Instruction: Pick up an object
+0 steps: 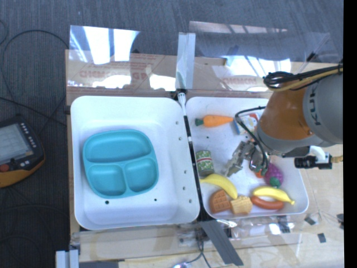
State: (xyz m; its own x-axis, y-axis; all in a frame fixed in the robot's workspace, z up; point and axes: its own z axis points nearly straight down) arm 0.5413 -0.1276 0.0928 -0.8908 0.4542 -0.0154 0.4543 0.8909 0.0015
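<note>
My gripper (246, 162) hangs low over the middle of the right bin (301, 205), with its fingers spread apart and only white bin floor between them. A green can (204, 162) lies to its left by the divider. A yellow banana (221, 183) lies just below and left of it. Purple grapes (274, 175) and a small red piece (260, 172) sit right beside the right finger. An orange carrot (218, 120) lies at the bin's far edge. Along the near edge are a waffle (221, 201), a tan bread piece (241, 206), a red sausage (266, 204) and a second banana (273, 194).
The left bin (89, 216) holds a teal divided plate (119, 162). The arm's orange band (281, 119) covers the right bin's far right part. Clear panels (184, 60) stand behind both bins. A handheld pendant (19, 149) lies off the bench at the left.
</note>
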